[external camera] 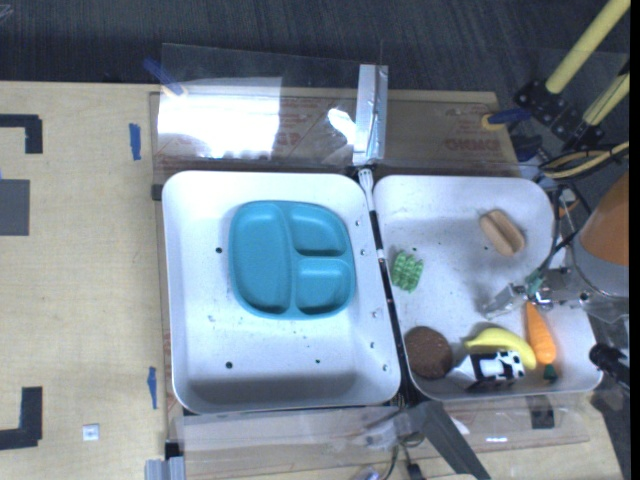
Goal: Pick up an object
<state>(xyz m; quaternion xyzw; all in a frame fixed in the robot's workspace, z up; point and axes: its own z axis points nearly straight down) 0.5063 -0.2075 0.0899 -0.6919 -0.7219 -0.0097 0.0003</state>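
Observation:
The right bin (450,208) holds several items. A tan bread roll (502,231) lies near its far right, and a green knobbly piece (406,269) sits by its left wall. Along the near edge are a brown round ball (430,352), a yellow banana (500,341), a black-and-white toy (497,367) and an orange carrot (541,336). My gripper (507,297) reaches in from the right, low over the bin floor between the roll and the banana, just left of the carrot's top. Nothing shows in it.
The left bin (200,348) bears a blue divided plate (293,258). A clear plastic sheet and a metal bracket (370,113) lie behind the bins. Yellow poles and cables (580,58) stand at the far right.

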